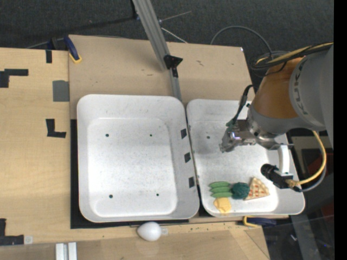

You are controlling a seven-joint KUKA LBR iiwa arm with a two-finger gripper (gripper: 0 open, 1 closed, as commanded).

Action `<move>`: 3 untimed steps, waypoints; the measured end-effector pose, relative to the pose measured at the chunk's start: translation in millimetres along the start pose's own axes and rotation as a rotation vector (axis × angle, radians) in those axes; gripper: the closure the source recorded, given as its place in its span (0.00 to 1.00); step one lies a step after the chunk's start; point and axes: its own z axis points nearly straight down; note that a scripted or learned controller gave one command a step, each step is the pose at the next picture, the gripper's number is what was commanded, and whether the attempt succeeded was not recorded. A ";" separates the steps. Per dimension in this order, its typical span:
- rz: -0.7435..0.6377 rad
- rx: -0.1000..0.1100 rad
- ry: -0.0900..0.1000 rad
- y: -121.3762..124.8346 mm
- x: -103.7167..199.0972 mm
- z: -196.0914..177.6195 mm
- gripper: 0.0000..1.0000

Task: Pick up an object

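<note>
Candidate objects lie clustered at the near end of the right-hand bin (206,118): a green pod-like piece (219,187), a dark green broccoli-shaped piece (239,189) touching it, a pizza-slice-shaped piece (257,189) just beside that on the right, and a small yellow piece (222,203) below the green one, close to the bin's near rim. All appear to be toy food items, so in judgement they are light, rigid and somewhat smooth, unlikely to be damaged by a firm grip but liable to skid on the bin floor or be pushed into a neighbour. The pizza slice looks thin and flat and offers little to grip; the broccoli piece, being bulkier and rounded, looks the better hold, taken across its body, though its contact with the green piece leaves little room on that side. The gripper (232,140) hangs over the middle of the same bin, well apart from the cluster, with nothing visibly between its jaws; whether they are spread or closed cannot be told at this resolution. The left-hand bin (130,156) sits alongside. A white egg-shaped object (149,231) rests on the counter (108,58) outside both bins, at the near edge.
</note>
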 end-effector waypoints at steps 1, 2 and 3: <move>0.000 -0.001 0.000 1.2 0.2 -52.8 1.00; -0.005 0.006 0.002 7.0 51.5 -45.0 1.00; -0.007 0.005 0.003 13.2 115.1 -52.1 1.00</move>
